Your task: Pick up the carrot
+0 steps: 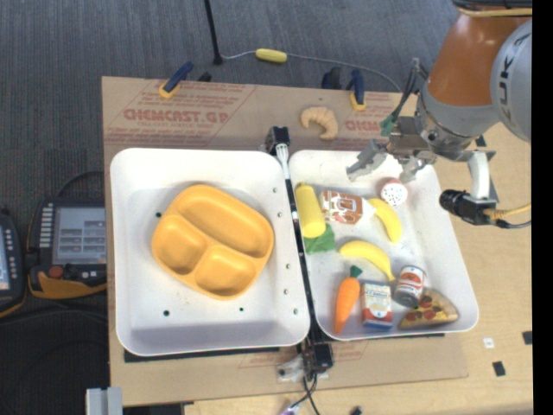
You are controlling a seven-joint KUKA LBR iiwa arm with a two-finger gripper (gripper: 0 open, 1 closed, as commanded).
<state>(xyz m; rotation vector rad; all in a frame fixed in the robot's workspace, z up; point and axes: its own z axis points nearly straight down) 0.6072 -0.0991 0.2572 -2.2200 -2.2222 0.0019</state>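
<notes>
Gripper (pixel 390 161) hangs with fingers spread and nothing between them over the far edge of the right bin (pixel 462 271), well apart from the carrot (pixel 346 302) lying untouched near its front edge, so the whole pick remains

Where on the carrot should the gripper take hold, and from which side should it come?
Probably the orange body's middle, from above. The carrot lies flat, green top toward the banana, tip toward the bin's near wall. The juice box sits close on its right, so one finger must slip into that narrow gap. The gripper hangs over the bin's far end.
</notes>
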